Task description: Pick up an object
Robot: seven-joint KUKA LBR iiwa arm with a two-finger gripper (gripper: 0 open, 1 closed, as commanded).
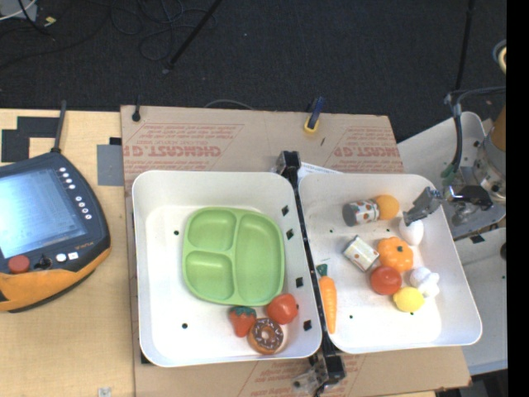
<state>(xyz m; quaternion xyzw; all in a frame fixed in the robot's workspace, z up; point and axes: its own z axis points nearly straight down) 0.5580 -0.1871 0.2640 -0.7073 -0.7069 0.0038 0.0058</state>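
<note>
Claw (419,208) sits at the right bin's (463,304) upper right edge, just above a white egg-like piece (413,233); can't tell if it's apart or together, and nothing is visibly held. The nearest candidates look like light, rigid plastic toy food, smooth and rounded, so likely to squirt out of a pinch. I'd take the orange pumpkin-like piece (397,254) across its widest middle, though neighbours touch it on several sides.
</note>
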